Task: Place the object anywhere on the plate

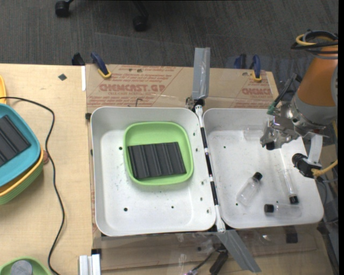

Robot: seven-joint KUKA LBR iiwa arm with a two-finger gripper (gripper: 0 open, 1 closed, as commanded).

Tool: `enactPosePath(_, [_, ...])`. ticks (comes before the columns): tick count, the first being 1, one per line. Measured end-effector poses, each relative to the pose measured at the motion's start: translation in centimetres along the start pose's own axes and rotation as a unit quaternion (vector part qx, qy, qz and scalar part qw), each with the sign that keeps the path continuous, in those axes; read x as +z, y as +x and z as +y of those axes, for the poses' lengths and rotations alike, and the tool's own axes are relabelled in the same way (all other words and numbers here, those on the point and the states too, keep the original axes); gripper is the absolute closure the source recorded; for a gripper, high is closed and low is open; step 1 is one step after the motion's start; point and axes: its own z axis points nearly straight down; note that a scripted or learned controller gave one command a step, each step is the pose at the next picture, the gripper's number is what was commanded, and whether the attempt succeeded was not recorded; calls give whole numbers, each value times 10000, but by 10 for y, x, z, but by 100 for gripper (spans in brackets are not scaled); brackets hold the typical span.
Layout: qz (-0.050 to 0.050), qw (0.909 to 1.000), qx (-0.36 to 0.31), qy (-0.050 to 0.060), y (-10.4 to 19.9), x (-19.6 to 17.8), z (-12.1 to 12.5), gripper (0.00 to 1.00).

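a: surface? 
b: light wood desk [43, 225], two shallow white bins side by side on brown cardboard [134, 86] with red print. a grey strip [201, 72] stands up where the bins meet at the back. blue-handled clamps [100, 64] sit at the cardboard's far edge.

a: left bin [107, 204]? 
b: holds a green plate [158, 134], squarish with rounded corners, toward the back half. a dark ribbed pad [157, 160] lies flat on it.

a: right bin [231, 209]? 
b: a clear bottle with a black cap [249, 188] lies on its side near the middle. a clear tube with a black end [288, 185] lies to its right, and a small black cap [269, 209] is near the front edge. all apart from the plate, none touching it.

a: arm? 
b: orange band at upper right; the hand [271, 140] hangs over the back right of the right bin, above and well apart from the bottle. cannot tell if it is clenched or released; nothing seen in it.

a: room? 
b: dark grey carpet [161, 32] behind the desk, chair casters [63, 7] at top. a black cable [51, 156] loops across the left desk beside stacked teal and green trays [21, 161] at the left edge.
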Motion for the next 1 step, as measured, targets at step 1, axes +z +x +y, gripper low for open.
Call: enactPosePath(1, [1, 10000, 1, -2, 0, 0, 0, 0])
